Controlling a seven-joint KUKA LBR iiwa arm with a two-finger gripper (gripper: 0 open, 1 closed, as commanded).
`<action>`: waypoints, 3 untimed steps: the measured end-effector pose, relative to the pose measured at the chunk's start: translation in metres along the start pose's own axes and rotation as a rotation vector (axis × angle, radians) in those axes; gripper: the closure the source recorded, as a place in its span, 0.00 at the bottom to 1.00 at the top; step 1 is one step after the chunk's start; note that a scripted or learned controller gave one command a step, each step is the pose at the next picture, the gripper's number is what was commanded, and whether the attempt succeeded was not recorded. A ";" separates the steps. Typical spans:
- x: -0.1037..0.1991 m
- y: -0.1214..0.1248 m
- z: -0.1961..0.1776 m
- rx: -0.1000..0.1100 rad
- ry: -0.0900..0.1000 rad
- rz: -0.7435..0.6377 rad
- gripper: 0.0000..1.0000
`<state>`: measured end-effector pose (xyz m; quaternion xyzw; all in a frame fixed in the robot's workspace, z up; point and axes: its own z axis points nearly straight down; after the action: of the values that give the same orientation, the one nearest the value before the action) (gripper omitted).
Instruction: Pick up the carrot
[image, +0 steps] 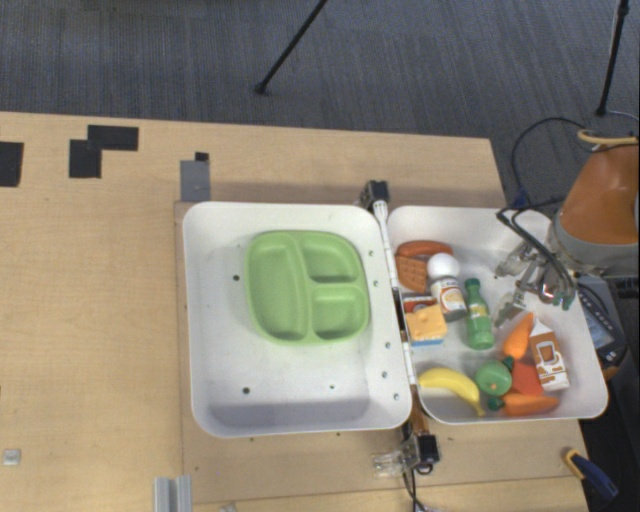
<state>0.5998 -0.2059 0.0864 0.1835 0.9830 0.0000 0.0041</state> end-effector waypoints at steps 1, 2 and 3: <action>0.041 0.018 -0.001 0.000 0.000 -0.074 0.00; 0.039 0.018 -0.013 -0.001 -0.009 -0.074 1.00; 0.074 0.000 -0.003 0.000 -0.009 -0.436 1.00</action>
<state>0.5305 -0.1791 0.0884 -0.0336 0.9994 -0.0019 0.0082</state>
